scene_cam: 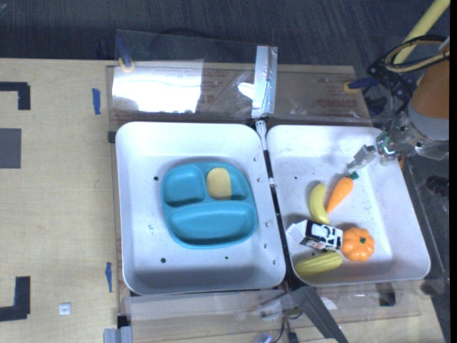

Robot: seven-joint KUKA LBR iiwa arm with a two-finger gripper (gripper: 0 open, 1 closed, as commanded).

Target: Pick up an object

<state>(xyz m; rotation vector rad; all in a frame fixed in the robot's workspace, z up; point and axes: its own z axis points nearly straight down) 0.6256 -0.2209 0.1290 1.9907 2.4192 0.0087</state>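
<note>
Gripper (360,160) poised in the right bin (400,263)
It is seen just above the carrot (340,191); whether it is apart or together cannot be told.

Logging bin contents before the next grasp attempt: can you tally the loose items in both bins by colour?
Yellow: 3, item on the blue tray, banana, long item at the bin's near edge
Orange: 2, carrot, pumpkin
Black and white: 1, small box
Total: 6
</note>
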